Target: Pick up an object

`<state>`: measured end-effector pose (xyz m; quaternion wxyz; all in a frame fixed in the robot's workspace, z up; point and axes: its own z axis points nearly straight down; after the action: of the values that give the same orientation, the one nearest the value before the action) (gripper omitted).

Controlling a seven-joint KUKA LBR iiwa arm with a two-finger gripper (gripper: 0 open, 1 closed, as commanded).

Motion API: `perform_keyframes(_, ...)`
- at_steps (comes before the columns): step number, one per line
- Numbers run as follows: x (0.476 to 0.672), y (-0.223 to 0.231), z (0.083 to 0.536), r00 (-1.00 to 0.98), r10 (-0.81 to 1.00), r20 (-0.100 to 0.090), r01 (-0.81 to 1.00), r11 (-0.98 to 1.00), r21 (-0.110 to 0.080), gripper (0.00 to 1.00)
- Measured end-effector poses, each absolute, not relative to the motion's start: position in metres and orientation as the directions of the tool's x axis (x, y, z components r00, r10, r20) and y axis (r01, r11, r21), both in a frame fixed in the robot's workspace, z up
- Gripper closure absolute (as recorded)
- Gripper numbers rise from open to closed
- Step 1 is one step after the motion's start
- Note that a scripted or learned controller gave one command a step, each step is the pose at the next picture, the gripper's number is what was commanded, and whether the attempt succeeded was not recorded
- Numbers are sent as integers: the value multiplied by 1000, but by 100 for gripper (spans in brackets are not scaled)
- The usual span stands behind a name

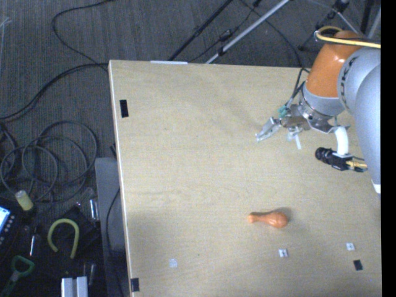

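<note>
Progress on the pick looks close to nil from where you sit: nothing is between the fingers, and the only candidate for lifting is lying untouched on the bench.

Look first at the gripper [276,130], which hangs above the upper right part of the tan bench top [185,166]. Its pale fingers are splayed apart, one reaching left and one pointing down toward the board, with bare surface showing between them. Behind it you can see the orange band [327,67] and the grey body of the arm [368,98] coming in from the right.

Your target is the small orange object [269,218], a pear or gourd shape with a bulbous end on the right and a narrow neck pointing left. It lies on its side in the lower right part of the bench, well apart from the gripper and nearer the camera. A soft shadow sits under it, so it appears to rest flat on the board.

What remains, as a judgement: the whole job. You would need the gripper carried over the orange object, lowered around its body, closed, and then raised. The rounded end may roll or slip out when squeezed, so treat the grasp as uncertain.

Small dark and pale markers [283,252] lie on the board near the object; ignore them.
</note>
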<state>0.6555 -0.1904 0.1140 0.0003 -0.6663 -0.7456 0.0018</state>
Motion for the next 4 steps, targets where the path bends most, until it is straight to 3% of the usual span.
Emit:
perform_keyframes(1, 669, -219, 150, -118, 993, -1, 993, 118, 0, 0)
perform_keyframes(2, 669, -222, 84, -488, 873, -1, 873, 488, 0, 0)
perform_keyframes(3, 670, -221, 94, -488, 873, -3, 873, 488, 2, 100)
perform_keyframes(4, 669, -149, 177, -441, 897, 0, 897, 441, 1, 100)
